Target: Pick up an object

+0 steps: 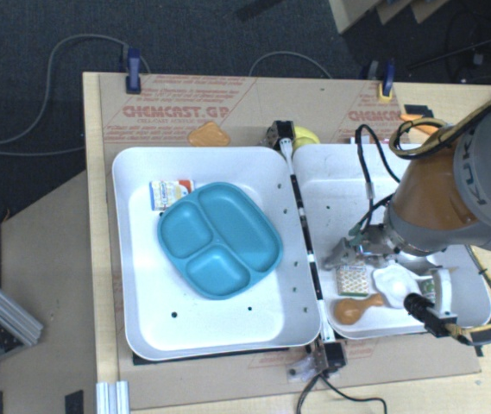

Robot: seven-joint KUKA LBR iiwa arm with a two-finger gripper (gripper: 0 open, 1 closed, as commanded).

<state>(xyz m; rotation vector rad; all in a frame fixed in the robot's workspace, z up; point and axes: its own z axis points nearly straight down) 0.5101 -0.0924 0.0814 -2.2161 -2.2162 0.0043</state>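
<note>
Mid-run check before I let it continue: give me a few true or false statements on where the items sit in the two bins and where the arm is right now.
1. The blue divided plate lies in the left bin. True.
2. The arm is over the left bin. False: it is over the right bin.
3. A small printed packet lies at the blue plate's upper left edge. True.
4. The brown spoon-shaped item lies in the left bin. False: it lies near the front of the right bin.
5. The orange piece sits inside a bin. False: it lies on the bench behind the left bin.
</note>
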